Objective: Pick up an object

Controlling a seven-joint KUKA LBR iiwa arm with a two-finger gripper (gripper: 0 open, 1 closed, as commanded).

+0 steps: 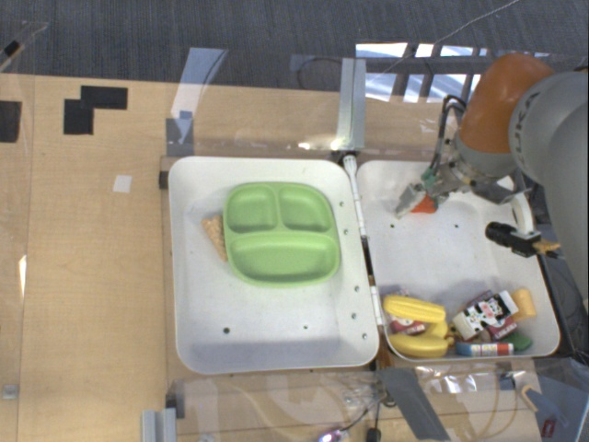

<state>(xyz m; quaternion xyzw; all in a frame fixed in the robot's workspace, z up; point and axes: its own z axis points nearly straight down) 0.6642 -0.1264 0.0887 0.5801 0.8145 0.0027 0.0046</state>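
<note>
Gripper (pixel 416 198) low in the right bin (pixel 460 247) near its far wall, fingers too blurred to read, with a small orange object (pixel 424 206) just beside its tip, half hidden, contact unclear, arm (pixel 543 109) cut off at the frame edge.

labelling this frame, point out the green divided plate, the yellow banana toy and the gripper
green divided plate (pixel 280 233), camera view, ridge between compartments
yellow banana toy (pixel 416 309), camera view, middle of its body
gripper (pixel 411 198), camera view, between its fingertips
</note>
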